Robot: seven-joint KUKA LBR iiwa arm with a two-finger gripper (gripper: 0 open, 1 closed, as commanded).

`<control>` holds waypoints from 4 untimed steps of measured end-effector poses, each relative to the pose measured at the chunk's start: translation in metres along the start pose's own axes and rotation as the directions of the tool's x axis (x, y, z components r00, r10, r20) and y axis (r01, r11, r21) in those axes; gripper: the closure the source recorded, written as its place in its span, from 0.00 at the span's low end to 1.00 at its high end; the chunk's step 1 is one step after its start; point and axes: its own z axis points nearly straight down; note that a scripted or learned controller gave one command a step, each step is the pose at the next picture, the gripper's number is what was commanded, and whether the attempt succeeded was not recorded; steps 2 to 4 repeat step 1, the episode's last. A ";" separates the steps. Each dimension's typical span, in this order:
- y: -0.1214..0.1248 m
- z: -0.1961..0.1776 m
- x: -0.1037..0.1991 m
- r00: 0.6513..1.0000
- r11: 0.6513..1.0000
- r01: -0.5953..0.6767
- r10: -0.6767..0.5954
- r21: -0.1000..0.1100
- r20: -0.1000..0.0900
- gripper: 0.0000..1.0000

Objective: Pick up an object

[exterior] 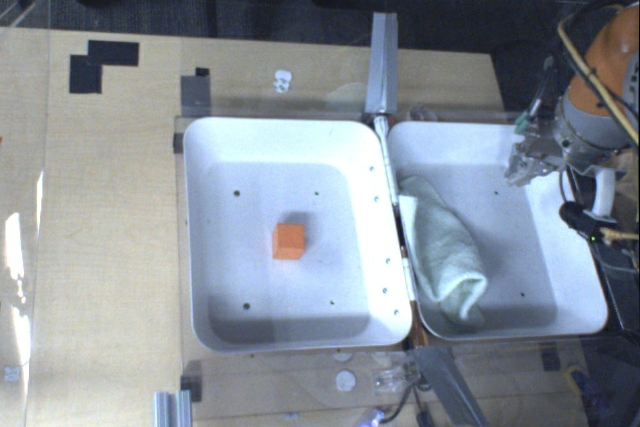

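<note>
At the right edge of the bench, above the far right corner of the right bin (570, 315), we see the gripper (527, 165) hanging from the grey arm (590, 115) with its orange band. It sits over bare white floor near the bin's rim, and nothing shows between its tips. Whether it is spread or pressed together we cannot tell at this size.

Nearest to it, well apart toward the bin's left wall, lies a pale rolled cloth (445, 250), stretched along the divider with its thicker end toward the camera.

Across the divider, the left bin (215, 315) holds a small orange block (289, 241), lying near the middle of the floor, clear of every wall and far from the arm.

We judge the task to be barely begun: no object is lifted, none is touched, and the tool stands over neither one. What is left is the whole of it: choosing a target, travelling over it, descending, closing and raising it. The cloth is the shorter reach; the block looks the firmer thing to pinch.
</note>
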 end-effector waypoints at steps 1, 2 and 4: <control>0.045 -0.073 0.028 0.997 0.997 0.083 -0.083 -0.001 0.000 1.00; 0.045 -0.073 0.028 0.997 0.997 0.083 -0.083 -0.001 0.000 1.00; 0.045 -0.073 0.028 0.997 0.997 0.083 -0.083 -0.001 0.000 1.00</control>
